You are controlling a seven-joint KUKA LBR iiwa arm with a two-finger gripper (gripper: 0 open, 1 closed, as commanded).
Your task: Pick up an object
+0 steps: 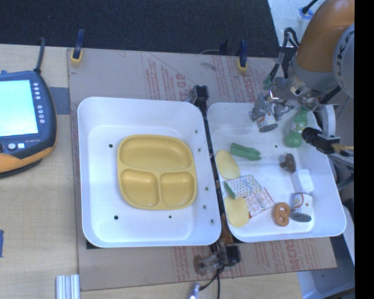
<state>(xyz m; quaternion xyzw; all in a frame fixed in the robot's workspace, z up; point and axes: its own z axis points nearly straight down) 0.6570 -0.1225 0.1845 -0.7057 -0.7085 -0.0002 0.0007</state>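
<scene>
Pendant: at your far left you have the teach tablet, screen lit, lying on the bench clear of the bins.
Left bin: it carries one yellow divided tray, three compartments, sitting about mid-bin.
Clamps: blue-handled ones grip the cardboard sheet along the back edge.
Right bin: this is where your pick candidates lie.
Near the divider: two pale yellow ovals, one above the other, with a patterned packet between and just right of them.
Upper middle: a green oblong piece, lying flat.
Lower right: a pretzel-like brown ring just beside a small cup-like item; above them a white block and a small brown lump.
Back right: a green bottle, upright, close to the arm.
Gripper: over the bin's back edge, above the green piece. You cannot tell from here whether it is wide, narrow or holding anything.
</scene>
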